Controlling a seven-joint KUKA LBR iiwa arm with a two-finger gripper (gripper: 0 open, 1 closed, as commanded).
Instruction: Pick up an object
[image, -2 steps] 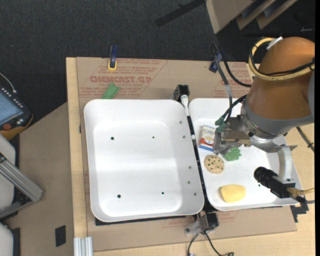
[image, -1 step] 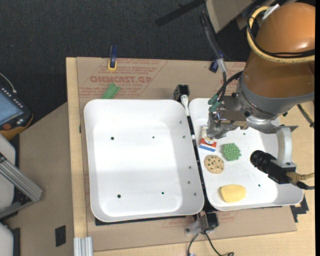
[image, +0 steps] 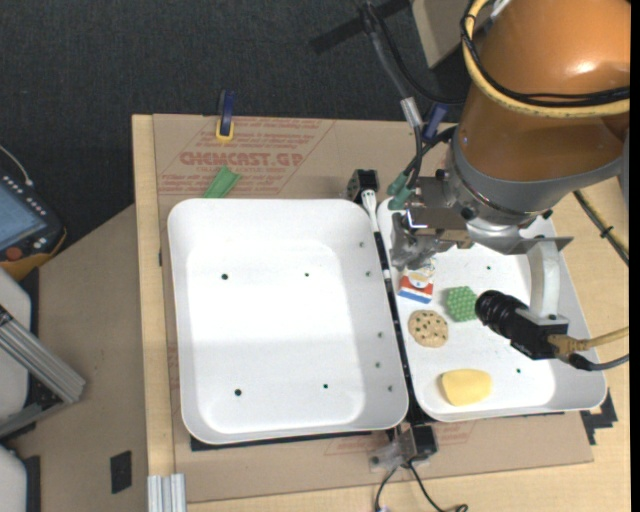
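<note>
- My hand (image: 413, 262) hangs low in the right bin (image: 560, 395), close to its left wall; I cannot tell from here whether it is open or closed
- The red, white and blue packet (image: 417, 291) lies just beside it and is the nearest thing, so I judge it my target
- I should centre over the packet before going down, since the bin wall leaves little room on that side
- The cookie (image: 429, 327) and the green block (image: 460, 302) sit near, so I'd close gently and lift straight up
- The yellow lump (image: 466, 386) lies well apart, out of my way
</note>
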